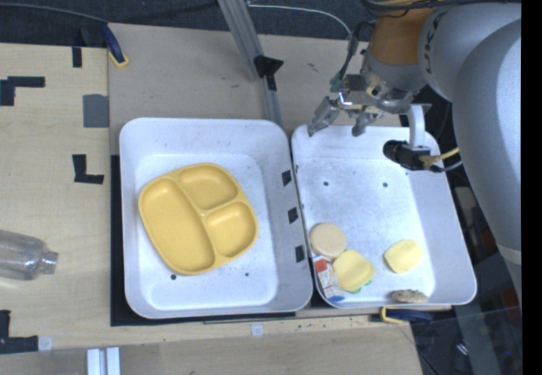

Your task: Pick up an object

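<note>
Yellow tray (196, 217) — smooth, glossy plastic

A robotics lab: wooden bench (195, 85) with 2 white bins (207, 132)

No text, brand, number or sign can be read anywhere. The small red, white and blue packet (326, 277) in the right-hand shallow white bin (440, 221) carries some print, but it is too small and blurred to make out.

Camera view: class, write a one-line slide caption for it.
Grey arm's claw hovers open over the right white bin's far rim; small yellow food pieces lie near its front, a yellow divided plastic tray in the left bin.
</note>
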`<state>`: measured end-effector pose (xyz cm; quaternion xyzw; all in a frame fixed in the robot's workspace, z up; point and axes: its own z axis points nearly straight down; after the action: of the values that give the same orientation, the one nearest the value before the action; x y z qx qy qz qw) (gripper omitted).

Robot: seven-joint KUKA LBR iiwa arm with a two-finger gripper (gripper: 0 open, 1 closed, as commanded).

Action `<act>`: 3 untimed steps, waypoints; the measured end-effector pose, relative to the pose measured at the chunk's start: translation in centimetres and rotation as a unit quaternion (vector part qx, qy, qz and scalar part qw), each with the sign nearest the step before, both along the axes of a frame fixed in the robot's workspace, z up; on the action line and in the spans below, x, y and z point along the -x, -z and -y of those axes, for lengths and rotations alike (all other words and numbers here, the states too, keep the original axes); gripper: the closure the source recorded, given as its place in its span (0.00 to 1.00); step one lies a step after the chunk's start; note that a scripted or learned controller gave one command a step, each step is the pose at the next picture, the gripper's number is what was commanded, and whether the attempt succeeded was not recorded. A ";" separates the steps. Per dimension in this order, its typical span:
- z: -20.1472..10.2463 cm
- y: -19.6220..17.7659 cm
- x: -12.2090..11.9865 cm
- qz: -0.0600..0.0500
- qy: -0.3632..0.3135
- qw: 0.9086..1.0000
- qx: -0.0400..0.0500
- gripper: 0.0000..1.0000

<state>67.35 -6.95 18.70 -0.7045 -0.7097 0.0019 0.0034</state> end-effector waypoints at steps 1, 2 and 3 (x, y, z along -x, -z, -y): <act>-1.8 -3.6 6.4 0.003 0.002 1.000 0.000 0.00; 0.9 -9.7 13.6 0.005 0.005 1.000 0.001 0.00; -5.1 -2.1 7.2 0.002 0.000 1.000 0.001 0.00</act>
<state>60.13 -1.84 20.76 -0.7047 -0.7095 0.0015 0.0016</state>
